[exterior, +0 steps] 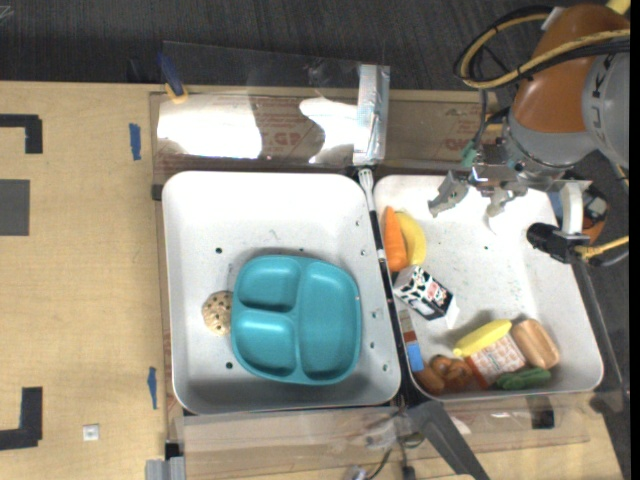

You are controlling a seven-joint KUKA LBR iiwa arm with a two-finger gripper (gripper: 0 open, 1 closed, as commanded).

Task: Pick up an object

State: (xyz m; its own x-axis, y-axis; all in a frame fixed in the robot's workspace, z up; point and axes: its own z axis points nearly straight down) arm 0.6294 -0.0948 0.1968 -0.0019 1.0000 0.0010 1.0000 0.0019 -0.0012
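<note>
Gripper [472,194] up near the far edge of the right bin [585,313], fingers spread apart with nothing between them — so no object picked yet. Hangs over bare white floor, well apart from anything it could take.

Candidates all on the near and left side of that bin: banana [412,238] and carrot [394,240] lying against the dividing wall, touching each other; black-and-white carton [424,293] just below them, tilted on its side; then, along the near wall, a cluster of toy food — yellow piece [482,337] resting on a red-and-white packet [492,360], a hot-dog bun [535,344] beside it, something green [524,378] under that, and a brown lump [446,372] at the corner. Hard to say from this slant whether the brown lump is one item or two.

Left bin [190,218] holding a teal divided plate [297,317] with a cookie [217,311] touching its left edge — also fair game, but farther from the arm.

Judged progress: at the very start. Still to do — choose a target, travel over it, descend, close, lift. Nearest pick looks to be the banana and carrot pair, though tight against the wall and against each other, which may spoil a clean grip; the carton sits freer.
</note>
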